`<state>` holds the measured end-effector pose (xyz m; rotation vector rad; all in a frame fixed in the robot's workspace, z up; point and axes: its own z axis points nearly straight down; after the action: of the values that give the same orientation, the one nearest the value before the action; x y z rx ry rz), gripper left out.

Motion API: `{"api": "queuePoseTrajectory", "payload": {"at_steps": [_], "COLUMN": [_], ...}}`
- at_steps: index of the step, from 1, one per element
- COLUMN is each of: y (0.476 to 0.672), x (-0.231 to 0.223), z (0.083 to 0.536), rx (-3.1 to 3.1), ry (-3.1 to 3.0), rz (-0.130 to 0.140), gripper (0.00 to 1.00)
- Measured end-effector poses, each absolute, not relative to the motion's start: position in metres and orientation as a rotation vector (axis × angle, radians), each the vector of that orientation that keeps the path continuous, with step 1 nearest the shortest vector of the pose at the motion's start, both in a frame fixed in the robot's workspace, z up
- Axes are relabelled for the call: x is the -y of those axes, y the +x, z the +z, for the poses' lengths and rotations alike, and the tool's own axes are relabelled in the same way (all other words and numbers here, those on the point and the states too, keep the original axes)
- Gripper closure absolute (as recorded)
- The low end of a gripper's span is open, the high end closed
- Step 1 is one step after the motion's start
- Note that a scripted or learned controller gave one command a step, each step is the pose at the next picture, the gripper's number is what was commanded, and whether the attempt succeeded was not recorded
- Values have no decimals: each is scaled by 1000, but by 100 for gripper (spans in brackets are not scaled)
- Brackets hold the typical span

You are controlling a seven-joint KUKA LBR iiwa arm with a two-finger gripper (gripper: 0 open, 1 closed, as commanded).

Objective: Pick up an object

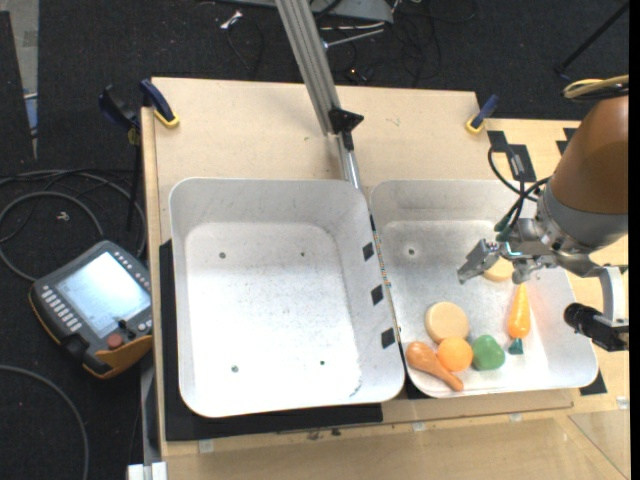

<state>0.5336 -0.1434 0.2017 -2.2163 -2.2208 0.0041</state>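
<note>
My gripper (497, 261) hangs low over the back right part of the right bin (430, 208). A small pale yellow object (496, 275) peeks out right beneath it, partly hidden. An orange carrot-shaped piece (518, 313) lies just to the front right of the gripper. Nearer the front of the bin sit a cream round piece (446, 320), an orange ball (455, 352), a green piece (488, 353) and an orange pear-shaped piece (428, 360), all close together.
The left bin (190, 268) sits beside the right one, sharing a raised middle wall (378, 268). A slanted metal pole (310, 53) rises behind the bins. A teach pendant (95, 308) lies on the floor at the left.
</note>
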Motion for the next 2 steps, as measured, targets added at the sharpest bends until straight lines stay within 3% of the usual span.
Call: {"api": "queuePoseTrajectory", "payload": {"at_steps": [1, 2], "y": [535, 526], "x": [143, 138], "z": [204, 155], "rx": [2221, 2217], "ry": [-2221, -2219], "rz": [0, 5], "gripper": [0, 0]}}
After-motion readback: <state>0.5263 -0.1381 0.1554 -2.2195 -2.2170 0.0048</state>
